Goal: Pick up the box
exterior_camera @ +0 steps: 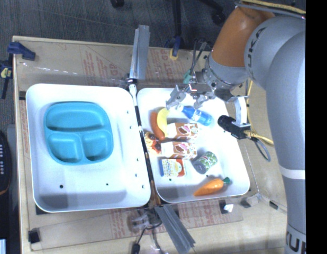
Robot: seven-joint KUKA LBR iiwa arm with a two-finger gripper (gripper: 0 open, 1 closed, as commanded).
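The pincer (pixel 187 95) hangs spread wide and holds nothing, up near the back wall of the right bin (pixel 235 187). So the pick is not done. The box (pixel 172 166) lies flat near the bin's front, apart from the pincer, squeezed between another carton (pixel 178 149), a can (pixel 205 162) and a toy carrot (pixel 211 186).

Blue tray (pixel 78 129) in left bin (pixel 36 189); banana (pixel 162 120), carrot (pixel 211 186) in right bin (pixel 235 157).
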